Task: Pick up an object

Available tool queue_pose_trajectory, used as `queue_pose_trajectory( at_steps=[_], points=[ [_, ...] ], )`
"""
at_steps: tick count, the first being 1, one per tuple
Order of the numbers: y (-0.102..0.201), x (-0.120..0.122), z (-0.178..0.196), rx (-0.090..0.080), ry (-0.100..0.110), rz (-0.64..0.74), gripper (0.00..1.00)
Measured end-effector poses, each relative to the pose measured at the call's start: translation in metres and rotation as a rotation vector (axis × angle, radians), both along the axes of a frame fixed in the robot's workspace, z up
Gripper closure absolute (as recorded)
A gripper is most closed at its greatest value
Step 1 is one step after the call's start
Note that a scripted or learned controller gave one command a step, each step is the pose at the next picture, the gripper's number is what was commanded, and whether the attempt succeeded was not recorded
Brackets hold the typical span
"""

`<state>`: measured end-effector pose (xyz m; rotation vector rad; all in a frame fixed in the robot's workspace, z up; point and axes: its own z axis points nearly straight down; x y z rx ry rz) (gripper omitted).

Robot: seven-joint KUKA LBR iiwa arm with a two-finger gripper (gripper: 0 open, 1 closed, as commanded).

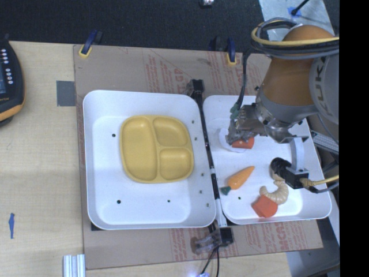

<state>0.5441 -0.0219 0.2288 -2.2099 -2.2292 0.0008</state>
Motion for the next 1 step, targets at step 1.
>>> queue_pose_trajectory(
  at_steps=[1],
  points=[
    [0.0503,0.0340,0.0047,-0.002,-0.003,0.000,1.00]
  ],
)
